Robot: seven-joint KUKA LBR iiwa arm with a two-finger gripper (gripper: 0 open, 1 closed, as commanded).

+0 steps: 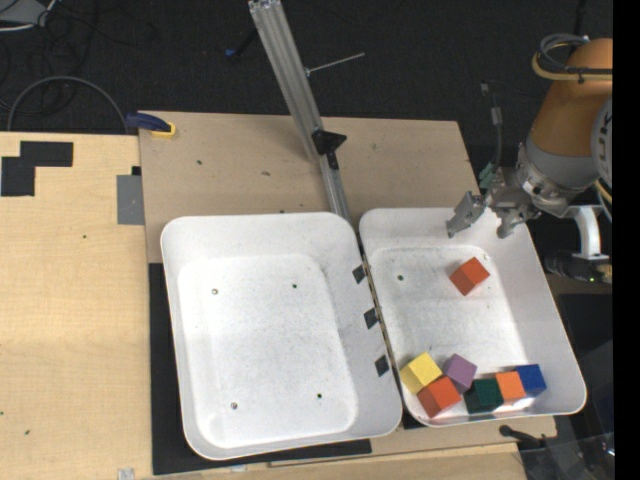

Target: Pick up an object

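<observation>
We find the likeliest target, the red-orange block (469, 275), lying alone toward the far side of the right bin (560, 348), well apart from the cluster of coloured blocks (472, 382) crowded against its near rim. Standing free like that, we judge it the easier pick. Our gripper (487, 215) hangs above the bin's far edge, just beyond the block, fingers spread apart, grasping nothing and touching nothing we can see.

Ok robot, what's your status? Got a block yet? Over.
Gripper above right bin's top edge, jaws apart, nothing between them. Lone red block just below, untouched. Other blocks clustered at bin's bottom corner. Path clear.
</observation>
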